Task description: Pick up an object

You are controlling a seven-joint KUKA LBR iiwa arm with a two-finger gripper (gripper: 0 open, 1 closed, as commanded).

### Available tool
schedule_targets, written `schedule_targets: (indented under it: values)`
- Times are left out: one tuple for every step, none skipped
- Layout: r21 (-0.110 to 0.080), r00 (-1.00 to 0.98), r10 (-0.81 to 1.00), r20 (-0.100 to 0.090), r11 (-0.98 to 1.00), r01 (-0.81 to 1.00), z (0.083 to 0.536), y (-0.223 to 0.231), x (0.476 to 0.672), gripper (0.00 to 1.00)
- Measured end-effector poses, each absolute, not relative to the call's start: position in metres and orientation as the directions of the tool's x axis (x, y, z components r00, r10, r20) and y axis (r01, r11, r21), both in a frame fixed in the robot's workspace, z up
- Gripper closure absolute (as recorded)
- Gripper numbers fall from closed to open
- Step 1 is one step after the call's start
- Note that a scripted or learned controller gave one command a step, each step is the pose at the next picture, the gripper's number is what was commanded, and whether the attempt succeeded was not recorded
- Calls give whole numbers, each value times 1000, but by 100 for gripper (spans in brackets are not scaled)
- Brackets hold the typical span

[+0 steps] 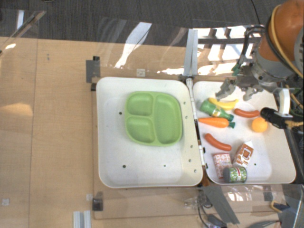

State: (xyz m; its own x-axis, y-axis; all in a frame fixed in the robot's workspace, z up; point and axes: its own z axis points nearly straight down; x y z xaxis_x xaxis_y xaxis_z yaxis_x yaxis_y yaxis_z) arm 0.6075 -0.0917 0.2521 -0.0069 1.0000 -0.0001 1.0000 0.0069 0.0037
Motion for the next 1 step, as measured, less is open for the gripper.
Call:
schedule_targets:
  values:
    - [2, -133, 991, 0, 133, 991, 136, -115, 588, 0]
